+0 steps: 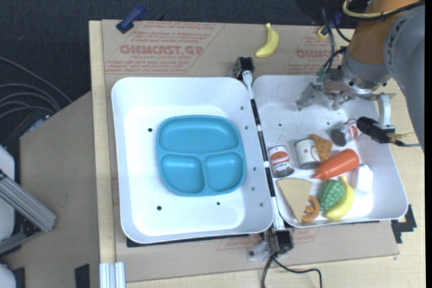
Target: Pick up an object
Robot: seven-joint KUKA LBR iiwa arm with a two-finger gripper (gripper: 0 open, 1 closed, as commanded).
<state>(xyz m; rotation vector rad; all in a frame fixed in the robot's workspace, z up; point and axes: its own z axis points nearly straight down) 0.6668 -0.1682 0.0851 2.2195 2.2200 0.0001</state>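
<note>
Foreground, right white bin [398,195], near corner: a cluster of toy foods is found, comprising a yellow plastic banana [341,204], a green knobbly vegetable [330,192] and an orange plastic carrot [337,163], the last lying with its long axis slanted up to the right. End effector [322,95]: located in the far part of the same bin, nothing seen gripped; finger state cannot be told. The cluster lies nearer the camera than the end effector, well apart.
</note>
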